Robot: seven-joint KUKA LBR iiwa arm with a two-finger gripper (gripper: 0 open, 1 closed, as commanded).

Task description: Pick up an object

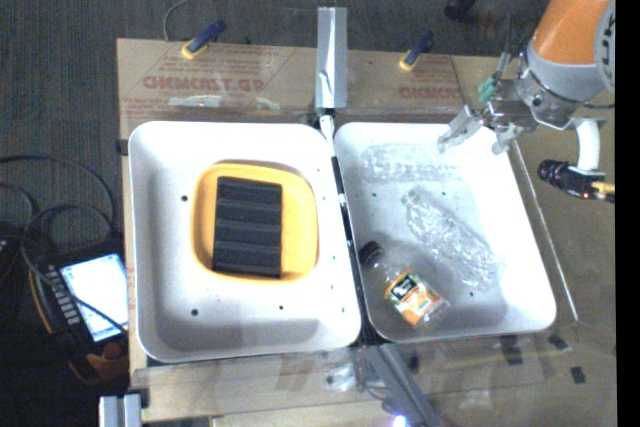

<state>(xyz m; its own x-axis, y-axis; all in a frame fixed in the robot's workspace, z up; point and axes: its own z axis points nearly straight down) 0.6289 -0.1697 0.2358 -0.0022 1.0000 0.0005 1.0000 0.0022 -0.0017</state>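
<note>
White plastic made up the two bins on the bench. The left bin [160, 215] had a yellow tray [205, 215] in it, and a black ridged block [248, 225] lay on that tray. The right bin [535, 305] had three things in it. A clear plastic bottle [450, 235] lay on its side across the middle, with its dark cap [370, 253] near the wall between the bins. A small orange packet [414, 297] sat just beside the bottle, toward the front of the bin. A flat clear wrapper [410, 163] lay near the back.

The arm [575, 25] came in from the right, grey with an orange part. The gripper [478, 130] hung over the back right corner of the right bin. Its fingers [456, 132] were spread apart, and nothing was between them. It was well apart from the bottle and the packet. A metal bar [331, 60] stood up behind the bins, where the two met.
</note>
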